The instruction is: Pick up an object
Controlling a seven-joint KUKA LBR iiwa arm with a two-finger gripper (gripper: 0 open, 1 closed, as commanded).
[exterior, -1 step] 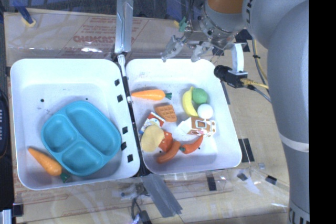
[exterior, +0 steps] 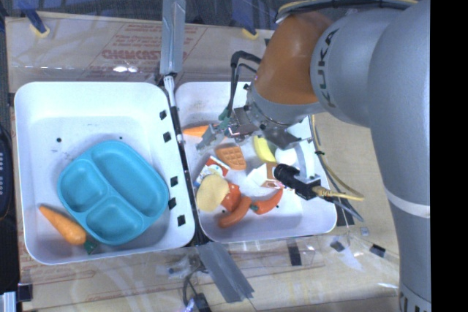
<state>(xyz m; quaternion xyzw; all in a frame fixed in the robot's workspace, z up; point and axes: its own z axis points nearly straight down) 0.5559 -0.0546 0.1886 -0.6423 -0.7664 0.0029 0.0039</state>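
Jaws (exterior: 223, 129): state cannot be determined; they sit low in the right bin (exterior: 322, 219), above the toy food pile (exterior: 234, 186). No item is visibly held. Judgement: pick not yet completed; grasp and lift remain. The left bin (exterior: 29, 113) holds a blue tray (exterior: 113, 190) and a carrot (exterior: 62, 224).

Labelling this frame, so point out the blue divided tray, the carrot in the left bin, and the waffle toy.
blue divided tray (exterior: 113, 190), camera view, its central ridge.
carrot (exterior: 62, 224), camera view, mid-body, left bin.
waffle toy (exterior: 230, 156), camera view, its gridded face, right bin.
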